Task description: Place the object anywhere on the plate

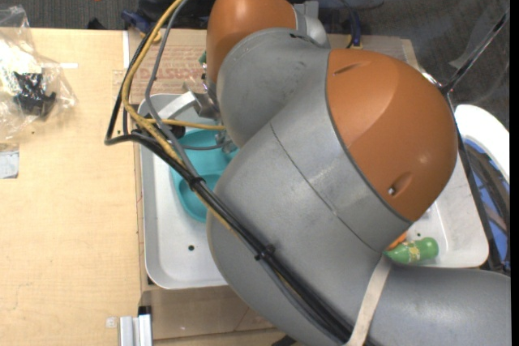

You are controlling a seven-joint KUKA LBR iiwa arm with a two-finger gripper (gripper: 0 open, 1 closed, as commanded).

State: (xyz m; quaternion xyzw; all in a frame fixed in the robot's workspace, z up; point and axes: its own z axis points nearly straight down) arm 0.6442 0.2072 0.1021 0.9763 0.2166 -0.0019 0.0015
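Observation:
The grey and orange arm (324, 174) fills the middle of the camera view and covers most of both bins. A teal plate (199, 166) lies in the left white bin (166, 255), with only its left part showing under the arm. The wrist reaches down over the plate near its back edge; the gripper's tips are hidden behind the arm and cables. A green toy object (413, 251) with an orange part beside it lies at the front of the right bin (466, 239), just below the arm's elbow.
Yellow and black cables (150, 126) loop from the arm over the left bin's back left corner. A clear bag with small black parts (28, 89) lies on the wooden bench at the left. Cardboard (174, 65) sits behind the bins.

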